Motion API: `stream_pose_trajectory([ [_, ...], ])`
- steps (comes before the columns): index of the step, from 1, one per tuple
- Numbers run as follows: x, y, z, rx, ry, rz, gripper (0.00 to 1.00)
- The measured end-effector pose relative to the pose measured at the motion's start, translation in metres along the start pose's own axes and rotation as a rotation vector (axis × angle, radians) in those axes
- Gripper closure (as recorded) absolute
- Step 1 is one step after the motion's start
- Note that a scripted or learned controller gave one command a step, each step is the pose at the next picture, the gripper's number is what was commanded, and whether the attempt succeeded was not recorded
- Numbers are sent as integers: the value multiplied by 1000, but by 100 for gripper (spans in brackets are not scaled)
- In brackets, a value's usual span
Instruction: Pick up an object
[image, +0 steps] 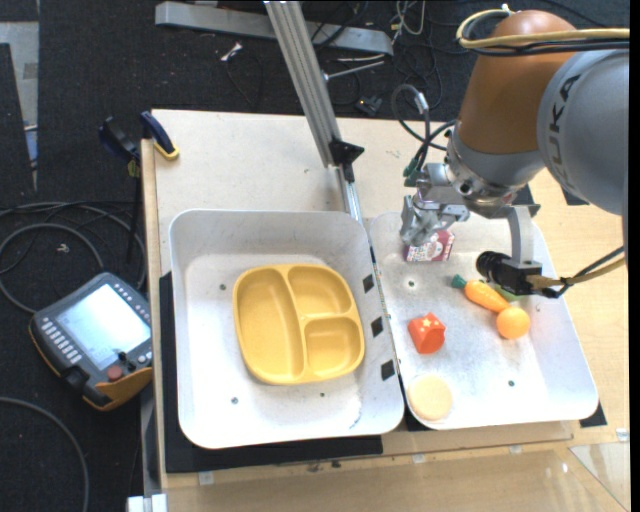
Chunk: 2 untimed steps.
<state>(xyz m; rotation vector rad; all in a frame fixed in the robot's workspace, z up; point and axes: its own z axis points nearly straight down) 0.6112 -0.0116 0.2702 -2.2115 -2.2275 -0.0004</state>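
My gripper (428, 222) hangs at the back left of the right bin (560, 395), directly over a small white and red carton (432, 248). The carton's top meets the gripper's tip, and its lower part shows just beneath. Whether the carton is held cannot be told. A red block (427, 333) lies in the middle of the bin. An orange carrot (485, 295) and an orange ball (513, 322) lie to the right of it. A pale round disc (432, 397) sits at the bin's front left corner.
The left bin (200, 400) holds a yellow divided plate (298, 322). A metal pole (312, 90) slants up from between the bins at the back. A teach pendant (90, 340) lies on the floor to the left of the bench.
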Motion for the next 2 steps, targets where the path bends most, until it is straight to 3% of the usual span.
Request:
stream_pose_trajectory([
  [2,107,-38,23,2,0,-2,100],
])
